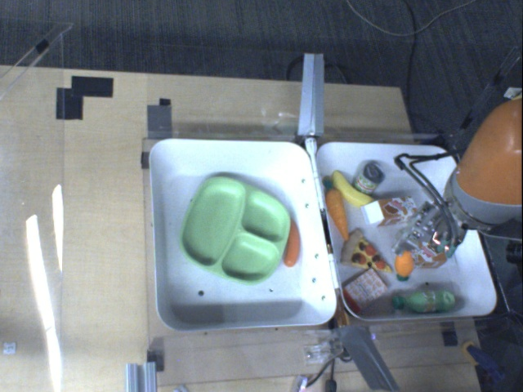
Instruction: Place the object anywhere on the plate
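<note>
Camera view: green three-compartment plate (235,229), orange carrot (291,246) touching its rim

Starting from the gripper (429,235): toward the view's left of it a pizza slice (364,254) lies flat in the right bin (482,300), and further left an orange carrot (336,211) runs along the bin wall. Up and left of the tool, a yellow banana (350,190) curves just beside a small can (372,174). Below the tool a green bottle (425,301) lies on its side, with a brown square packet (365,287) to its left. Far above, a cable (409,15) loops across the floor.
</note>
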Tool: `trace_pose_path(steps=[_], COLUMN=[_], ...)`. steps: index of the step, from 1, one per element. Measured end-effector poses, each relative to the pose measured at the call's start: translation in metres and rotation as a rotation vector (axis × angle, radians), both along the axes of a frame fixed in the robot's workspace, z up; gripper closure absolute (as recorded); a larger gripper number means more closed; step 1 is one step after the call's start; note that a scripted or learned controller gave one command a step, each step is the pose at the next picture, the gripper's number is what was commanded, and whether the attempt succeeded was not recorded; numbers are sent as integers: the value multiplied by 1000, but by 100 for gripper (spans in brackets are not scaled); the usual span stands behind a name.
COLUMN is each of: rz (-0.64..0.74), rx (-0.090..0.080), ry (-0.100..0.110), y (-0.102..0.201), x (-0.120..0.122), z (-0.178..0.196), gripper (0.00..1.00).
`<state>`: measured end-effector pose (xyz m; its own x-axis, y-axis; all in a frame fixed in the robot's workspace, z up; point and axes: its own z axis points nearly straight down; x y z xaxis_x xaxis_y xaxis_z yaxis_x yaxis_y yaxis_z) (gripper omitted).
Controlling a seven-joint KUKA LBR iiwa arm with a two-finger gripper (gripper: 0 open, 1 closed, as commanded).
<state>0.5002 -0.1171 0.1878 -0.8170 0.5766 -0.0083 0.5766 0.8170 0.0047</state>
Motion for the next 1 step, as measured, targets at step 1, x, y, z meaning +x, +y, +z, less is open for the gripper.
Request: trace_pose_path(steps=[1], rz=[338], rx=[-2], ry=[0], y=[42], x=[104], z=[10], gripper=[100])
